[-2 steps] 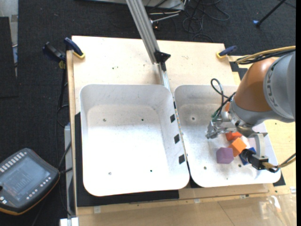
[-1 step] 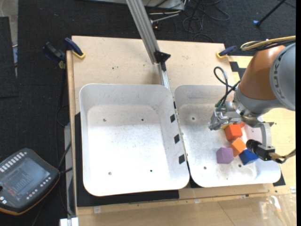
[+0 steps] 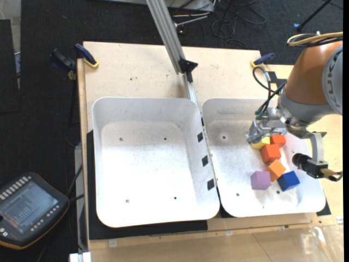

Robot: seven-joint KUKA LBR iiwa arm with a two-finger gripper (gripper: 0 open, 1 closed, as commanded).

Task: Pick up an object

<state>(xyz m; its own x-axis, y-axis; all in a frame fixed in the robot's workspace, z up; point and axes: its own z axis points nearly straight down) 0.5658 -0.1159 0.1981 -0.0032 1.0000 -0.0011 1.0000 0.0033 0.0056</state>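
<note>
Landmark for these notes: the right-hand shallow white plastic bin [image 3: 229, 146].

Grey arm with its orange band [image 3: 311, 75] comes in over the bin's right side. The metal two-finger gripper [image 3: 258, 135] sits low inside the bin, at the upper edge of the block cluster. Whether it is spread or pressed together cannot be told from this angle (its tip is a dull metal mass with no readable gap), and nothing can be seen pinched in it.

Contents of the bin, all gathered in its right half:
- small yellow foam piece [image 3: 258, 144], directly under the gripper tip, partly covered by it
- orange foam cube [image 3: 270, 153], just below and right of the yellow piece, touching or nearly so
- smaller orange foam block [image 3: 278, 140], just above that cube
- a third orange foam block [image 3: 277, 169], below the cube
- purple foam cube [image 3: 260, 180], toward the bin's near edge
- blue foam cube [image 3: 288, 180], beside the purple one, on its right

Left of the landmark bin, edges meeting, sits the second white bin [image 3: 147, 157]. Both rest on a pale wooden board [image 3: 136, 70]. A handheld control pendant with a screen [image 3: 27, 206] lies well left of the bins, off the board.
</note>
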